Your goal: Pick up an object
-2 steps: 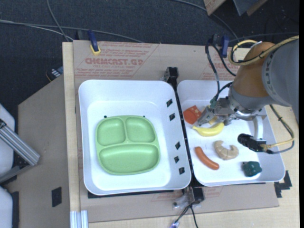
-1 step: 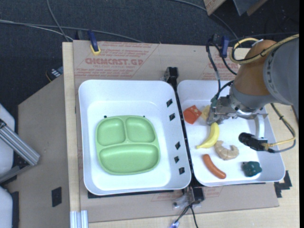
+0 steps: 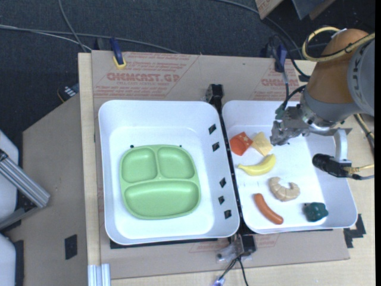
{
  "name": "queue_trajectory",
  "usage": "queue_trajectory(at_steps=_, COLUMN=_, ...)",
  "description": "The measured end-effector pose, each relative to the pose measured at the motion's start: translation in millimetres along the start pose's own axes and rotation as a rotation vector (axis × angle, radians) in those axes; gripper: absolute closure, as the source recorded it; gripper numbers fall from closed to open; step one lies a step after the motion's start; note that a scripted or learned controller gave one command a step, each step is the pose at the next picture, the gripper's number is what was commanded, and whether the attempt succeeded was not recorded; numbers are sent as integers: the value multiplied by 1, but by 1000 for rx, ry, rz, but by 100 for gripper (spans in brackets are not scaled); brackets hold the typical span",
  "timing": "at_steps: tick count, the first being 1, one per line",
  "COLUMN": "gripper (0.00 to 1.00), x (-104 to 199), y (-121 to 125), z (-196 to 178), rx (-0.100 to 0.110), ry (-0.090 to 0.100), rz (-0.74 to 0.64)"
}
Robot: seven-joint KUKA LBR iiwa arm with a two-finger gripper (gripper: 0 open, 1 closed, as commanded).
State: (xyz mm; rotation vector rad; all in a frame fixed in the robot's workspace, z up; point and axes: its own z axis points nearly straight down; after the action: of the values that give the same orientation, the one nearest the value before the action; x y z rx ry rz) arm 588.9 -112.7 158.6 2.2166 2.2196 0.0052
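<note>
The right bin holds several toy foods: a red pepper piece, a pale yellow wedge, a banana, a beige croissant-like piece, a red sausage and a dark green piece. My gripper hangs at the end of the grey and orange arm, low over the bin's upper part, just right of the yellow wedge. Nothing shows between its fingers.
The left bin holds a green divided tray. A black divider with clips runs between the bins. Cables and a black connector hang by the arm over the right bin's right side.
</note>
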Motion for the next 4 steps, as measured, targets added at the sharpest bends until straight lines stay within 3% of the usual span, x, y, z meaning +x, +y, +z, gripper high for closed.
queue_trajectory(at_steps=2, gripper=100, x=-3, y=15, z=-106, rx=-1, ry=0, rz=0)
queue_trajectory(at_steps=4, gripper=100, x=113, y=8, z=-100, rx=10, ry=4, rz=-5)
